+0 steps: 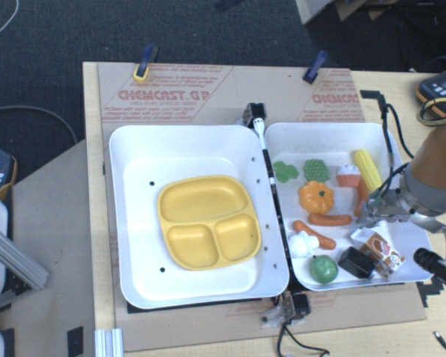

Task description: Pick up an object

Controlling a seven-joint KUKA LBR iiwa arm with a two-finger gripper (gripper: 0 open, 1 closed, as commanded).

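camera view | step: approach, nothing lifted yet | pincer (366,216) low in the right-hand shallow white bin (409,272), by the slim orange-red toy sausage (362,194), above the printed snack packet (381,252) | grip: cannot tell how far open | next: settle over one item, close, lift | surface (208,95) bears both bins

Your arm (433,171) is cut off by the right edge, so you see little above its wrist. The gripper (369,213) hides part of the right bin's (334,130) right rim, and its metalwork is too blurred to read.
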